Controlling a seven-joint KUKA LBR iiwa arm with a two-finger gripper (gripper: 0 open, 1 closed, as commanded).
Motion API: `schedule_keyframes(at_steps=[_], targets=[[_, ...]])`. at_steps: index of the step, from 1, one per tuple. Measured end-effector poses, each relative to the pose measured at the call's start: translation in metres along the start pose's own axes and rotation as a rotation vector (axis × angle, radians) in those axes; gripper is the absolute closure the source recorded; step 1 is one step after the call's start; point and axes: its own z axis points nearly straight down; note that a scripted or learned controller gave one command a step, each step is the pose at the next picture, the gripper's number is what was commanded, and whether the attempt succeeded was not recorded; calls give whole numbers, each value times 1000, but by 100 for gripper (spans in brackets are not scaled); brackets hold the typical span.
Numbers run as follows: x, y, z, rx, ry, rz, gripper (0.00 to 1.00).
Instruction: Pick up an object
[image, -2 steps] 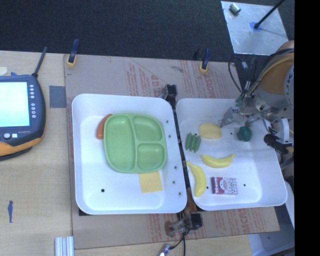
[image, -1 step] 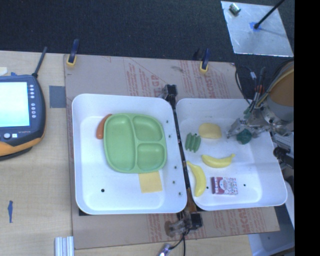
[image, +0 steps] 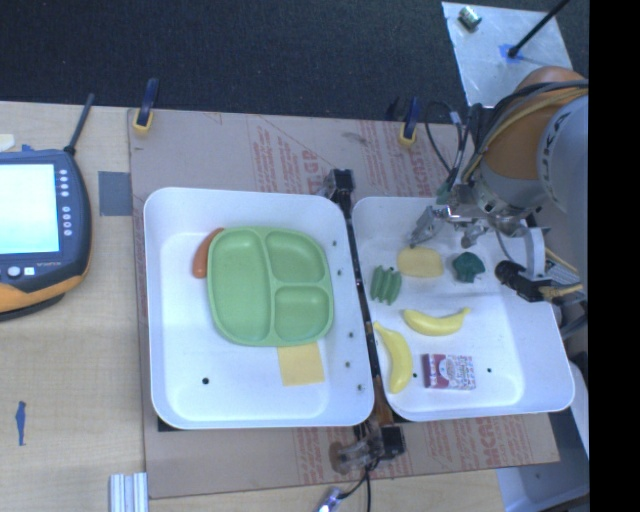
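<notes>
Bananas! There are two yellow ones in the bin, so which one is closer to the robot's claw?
The upper banana, lying crosswise under the pale yellow lump, is closer to the gripper. The other banana lies lower, along the bin's left wall.

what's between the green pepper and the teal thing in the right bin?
The pale yellow lump lies between the pepper and the teal piece, seen in the camera view.

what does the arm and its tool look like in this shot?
The arm is a rounded grey shell with an orange band above the wrist. Black cables run along it by the wrist. The tool is bare grey metal with thin fingers, and a black part sticks out just below the wrist.
</notes>
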Motion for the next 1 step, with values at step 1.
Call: schedule_keyframes(at_steps=[1], targets=[[-50,-41,-25,1,1,4,0]])
